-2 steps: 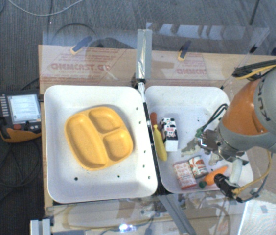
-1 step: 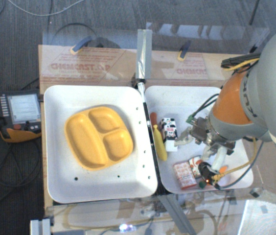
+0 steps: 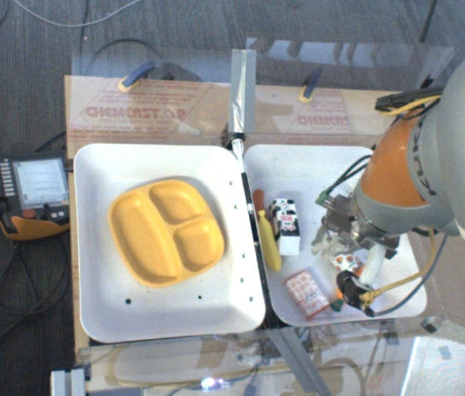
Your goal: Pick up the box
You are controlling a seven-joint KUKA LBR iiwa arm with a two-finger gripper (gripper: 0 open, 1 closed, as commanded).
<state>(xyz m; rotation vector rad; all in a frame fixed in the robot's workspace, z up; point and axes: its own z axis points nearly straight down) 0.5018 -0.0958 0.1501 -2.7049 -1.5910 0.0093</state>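
Note:
A small pink and red box (image 3: 307, 294) lies flat near the front edge of the right bin (image 3: 298, 165). A black-and-white carton (image 3: 285, 224) lies further back, close to the bin's left wall. My gripper (image 3: 349, 262) is down low in the right bin, just right of the pink box and a little behind it. The grey arm with its orange band (image 3: 393, 176) covers the wrist from above. A small coloured item (image 3: 346, 261) shows right at the gripper, too small to identify.
A yellow banana (image 3: 270, 244) and a red-handled tool (image 3: 258, 200) lie along the right bin's left wall. The left bin (image 3: 92, 221) holds a yellow divided plate (image 3: 166, 231). Cables (image 3: 397, 283) hang off the wrist over the right bin's front corner.

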